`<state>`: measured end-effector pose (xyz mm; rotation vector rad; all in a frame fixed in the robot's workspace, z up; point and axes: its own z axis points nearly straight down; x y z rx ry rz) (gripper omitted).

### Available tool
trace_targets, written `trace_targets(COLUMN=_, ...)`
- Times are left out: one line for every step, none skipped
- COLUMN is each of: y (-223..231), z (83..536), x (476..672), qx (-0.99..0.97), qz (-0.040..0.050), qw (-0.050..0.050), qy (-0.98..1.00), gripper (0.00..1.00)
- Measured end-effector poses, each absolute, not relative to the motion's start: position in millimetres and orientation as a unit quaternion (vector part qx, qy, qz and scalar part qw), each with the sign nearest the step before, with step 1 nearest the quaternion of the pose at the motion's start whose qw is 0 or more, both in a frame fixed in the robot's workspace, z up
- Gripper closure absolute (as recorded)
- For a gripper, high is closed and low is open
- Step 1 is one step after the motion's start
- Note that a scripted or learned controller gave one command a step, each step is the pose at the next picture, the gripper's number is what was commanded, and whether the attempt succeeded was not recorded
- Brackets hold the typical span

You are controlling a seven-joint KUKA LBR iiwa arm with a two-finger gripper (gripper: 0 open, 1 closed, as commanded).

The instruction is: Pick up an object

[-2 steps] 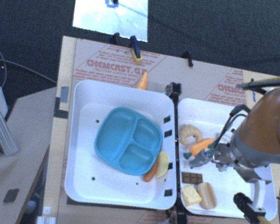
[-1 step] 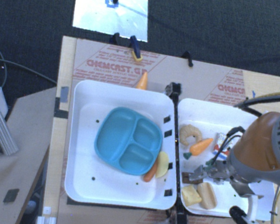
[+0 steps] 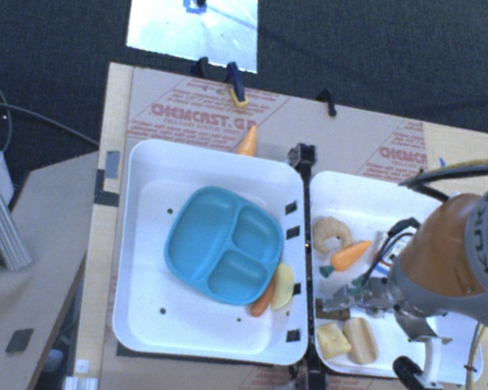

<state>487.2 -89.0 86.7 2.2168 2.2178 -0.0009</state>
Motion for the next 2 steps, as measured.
trace_targets(y=-85.9, z=98.0, x=489.7, qx=0.706, qz=0.0034, qw=0.003, qy=0.708, gripper=1.0)
trace_targets(y=-164.9, z=127.0, x=519.6, qx=0.707, qz=0.0003, qw=0.002, qy=0.707, gripper=1.0)
